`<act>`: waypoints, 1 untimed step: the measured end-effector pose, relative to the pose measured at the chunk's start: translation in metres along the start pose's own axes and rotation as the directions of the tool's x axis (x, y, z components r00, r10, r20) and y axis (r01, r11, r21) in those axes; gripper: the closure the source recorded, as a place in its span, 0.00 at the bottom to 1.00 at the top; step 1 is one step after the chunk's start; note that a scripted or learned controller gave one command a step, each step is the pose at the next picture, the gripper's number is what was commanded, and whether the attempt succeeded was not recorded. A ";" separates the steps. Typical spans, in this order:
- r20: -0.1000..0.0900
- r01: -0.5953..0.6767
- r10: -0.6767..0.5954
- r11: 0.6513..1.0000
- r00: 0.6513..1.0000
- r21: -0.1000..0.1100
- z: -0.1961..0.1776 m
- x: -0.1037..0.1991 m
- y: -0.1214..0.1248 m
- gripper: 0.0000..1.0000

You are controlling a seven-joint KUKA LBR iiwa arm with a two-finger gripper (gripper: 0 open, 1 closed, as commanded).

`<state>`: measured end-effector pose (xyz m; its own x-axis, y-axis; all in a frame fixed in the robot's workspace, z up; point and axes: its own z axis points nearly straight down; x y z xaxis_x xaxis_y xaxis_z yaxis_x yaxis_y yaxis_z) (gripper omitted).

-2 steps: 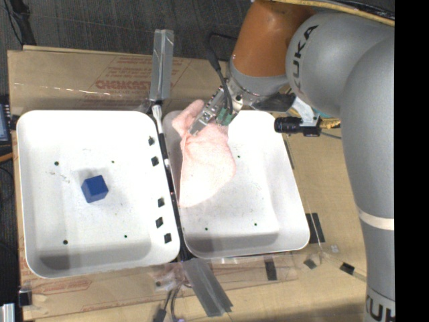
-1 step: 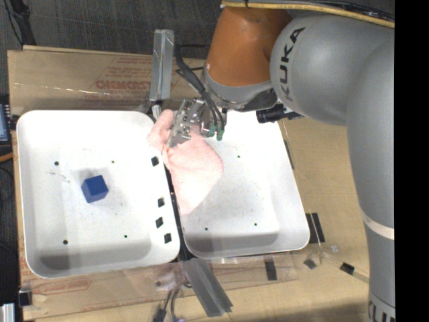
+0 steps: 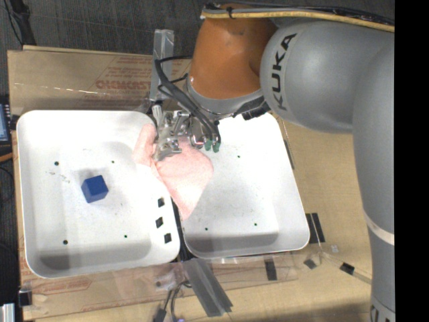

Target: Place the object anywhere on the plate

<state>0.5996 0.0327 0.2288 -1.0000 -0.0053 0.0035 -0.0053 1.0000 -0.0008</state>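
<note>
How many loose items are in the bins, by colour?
Blue: 1, the cube in the left bin.
Pink: 1, the plate, lying across the wall between the bins, under the gripper.
Total: 2.

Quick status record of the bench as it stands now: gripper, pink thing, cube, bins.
gripper: over the seam between the two bins, near their far edge
pink cloth-like object: directly below the gripper, draped over the seam, mostly in the right bin
grasp: cannot tell
blue cube: in the left bin, apart from gripper
plate: none identifiable
</note>
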 end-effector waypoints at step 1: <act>0.000 0.003 -0.003 1.000 1.000 0.000 0.007 0.018 0.053 1.00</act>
<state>0.5810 0.0856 0.2219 -1.0000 -0.0084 0.0031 -0.0084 1.0000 -0.0013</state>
